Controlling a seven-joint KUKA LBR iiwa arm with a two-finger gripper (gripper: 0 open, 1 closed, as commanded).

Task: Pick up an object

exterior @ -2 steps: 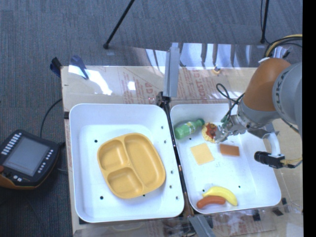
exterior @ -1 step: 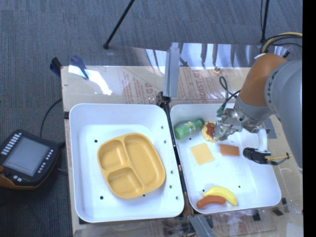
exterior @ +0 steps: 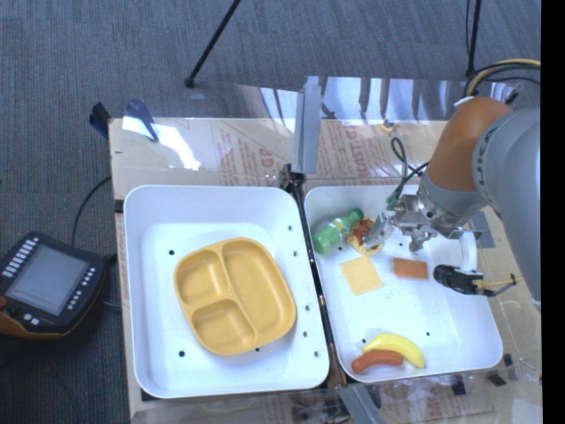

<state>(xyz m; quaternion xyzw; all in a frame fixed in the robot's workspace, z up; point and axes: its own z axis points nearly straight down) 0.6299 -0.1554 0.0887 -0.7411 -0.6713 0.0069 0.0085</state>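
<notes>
We judge the pick as approached but not yet made. Our gripper (exterior: 381,233) is down in the right bin (exterior: 459,343), at its far-left part, right beside a small cluster of toys: a green bottle (exterior: 335,231) lying on its side and, touching its right end, a little red and yellow piece (exterior: 362,233) we cannot identify. From this slanted overhead view the wrist body covers most of the hand, so we cannot tell how it is set, nor whether anything sits in it; nothing looks lifted off the bin floor. The likeliest target, by closeness, is that red and yellow piece or the bottle's cap end. The rest of the bin lies untouched: a flat yellow cheese slice (exterior: 362,275) near the middle, an orange rectangular piece (exterior: 410,268) just to its right, and at the near edge a banana (exterior: 396,347) resting against a red sausage (exterior: 377,361). The left bin (exterior: 150,352) carries a yellow divided plate (exterior: 234,295). What remains, as we read it, is the whole decisive part: closing on an item, then raising it clear.
</notes>
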